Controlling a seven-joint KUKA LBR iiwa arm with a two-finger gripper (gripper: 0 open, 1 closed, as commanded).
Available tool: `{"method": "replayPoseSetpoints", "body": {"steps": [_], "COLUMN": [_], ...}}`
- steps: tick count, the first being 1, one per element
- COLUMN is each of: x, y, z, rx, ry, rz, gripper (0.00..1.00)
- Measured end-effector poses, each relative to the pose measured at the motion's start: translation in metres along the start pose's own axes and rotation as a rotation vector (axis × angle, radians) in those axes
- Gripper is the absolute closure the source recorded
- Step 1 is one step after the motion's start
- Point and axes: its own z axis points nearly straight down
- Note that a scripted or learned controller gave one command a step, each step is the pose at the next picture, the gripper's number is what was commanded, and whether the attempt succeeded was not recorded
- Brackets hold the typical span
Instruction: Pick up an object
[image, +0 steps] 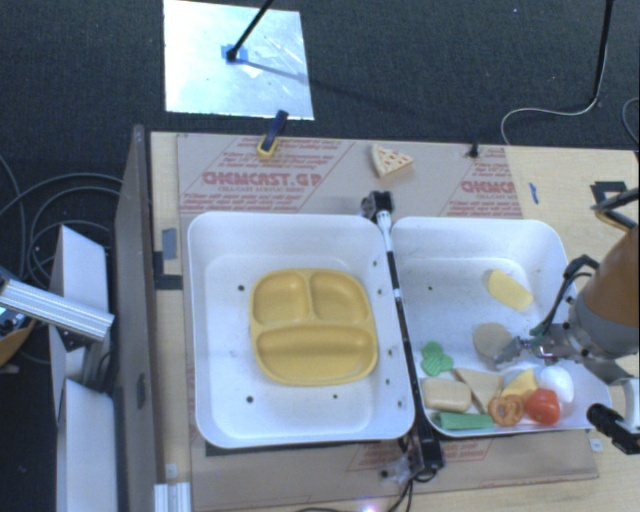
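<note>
Hovering the gripper low in the right bin; I cannot tell its state; the toy food pile is crowding the near edge, risking a glancing miss.

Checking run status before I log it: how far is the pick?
Done: the arm has reached over the right bin, with the gripper low beside the grey piece. In hand: nothing visibly lifted; the yellow piece, tomato and the rest lie in the bin. Left: the grasp and lift. The yellow tray sits in the left bin.
</note>
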Motion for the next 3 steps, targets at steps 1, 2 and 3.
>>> {"method": "replayPoseSetpoints", "body": {"steps": [1,2,3], "x": [0.001,-0.001,0.077], "y": [0.002,0.044,0.036], "z": [-0.011,-0.122,-0.108], "rx": [-0.004,-0.010,0.003], "ry": [0.001,-0.006,0.002], "rz": [-0.002,-0.006,-0.009], "gripper": [1.00,1.00,1.00]}}
